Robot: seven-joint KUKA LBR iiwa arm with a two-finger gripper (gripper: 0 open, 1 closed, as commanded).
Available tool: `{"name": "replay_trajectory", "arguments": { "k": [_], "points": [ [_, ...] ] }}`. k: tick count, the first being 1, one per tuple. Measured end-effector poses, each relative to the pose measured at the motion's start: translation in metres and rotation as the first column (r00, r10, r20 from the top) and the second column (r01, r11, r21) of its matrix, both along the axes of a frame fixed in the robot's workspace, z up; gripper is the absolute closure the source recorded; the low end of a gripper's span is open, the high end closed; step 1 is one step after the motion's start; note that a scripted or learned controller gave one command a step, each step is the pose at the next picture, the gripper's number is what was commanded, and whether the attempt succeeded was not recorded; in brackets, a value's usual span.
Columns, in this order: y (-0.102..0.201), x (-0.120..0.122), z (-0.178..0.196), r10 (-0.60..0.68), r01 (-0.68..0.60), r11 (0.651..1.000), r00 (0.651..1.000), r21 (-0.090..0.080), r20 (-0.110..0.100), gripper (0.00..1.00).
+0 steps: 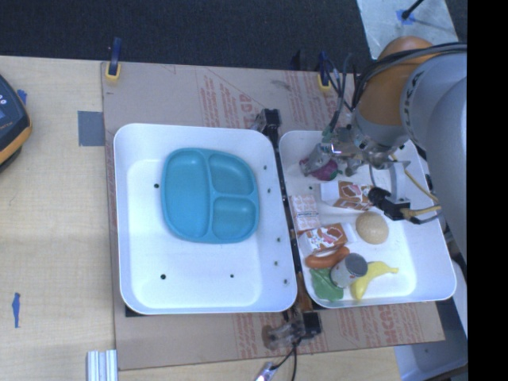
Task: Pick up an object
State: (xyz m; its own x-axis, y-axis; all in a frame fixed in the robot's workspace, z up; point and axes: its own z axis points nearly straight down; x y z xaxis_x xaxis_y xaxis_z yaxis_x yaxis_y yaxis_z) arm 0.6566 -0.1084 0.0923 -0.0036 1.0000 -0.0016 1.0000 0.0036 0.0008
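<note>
Over the right bin's (429,292) far end, the arm (413,86) reaches down — hand (337,159) low.

Both bins look like smooth white plastic with a faint sheen: the left bin (135,213) and the right bin (425,272). The blue divided plate (209,194) in the left bin is plastic too, matt and even in tone. Under the bins lies a sheet of brown cardboard (198,94), dull and printed with faded red lettering, on a counter (51,236) of pale wood-grain finish. The arm (440,109) has a smooth grey shell, lightly glossy, with a shiny orange band (397,78). In the right bin the banana (371,276) looks like glossy yellow plastic, the packets (305,211) like printed paper or foil, and the round bun (371,228) matt and tan.
</note>
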Motion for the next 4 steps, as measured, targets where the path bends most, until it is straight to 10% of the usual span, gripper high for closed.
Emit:
{"name": "replay_trajectory", "arguments": {
  "k": [4],
  "points": [
    [0.008, -0.001, 0.000, 0.004, -0.004, 1.000, 1.000, 0.001, -0.007, 0.00]
  ]
}}
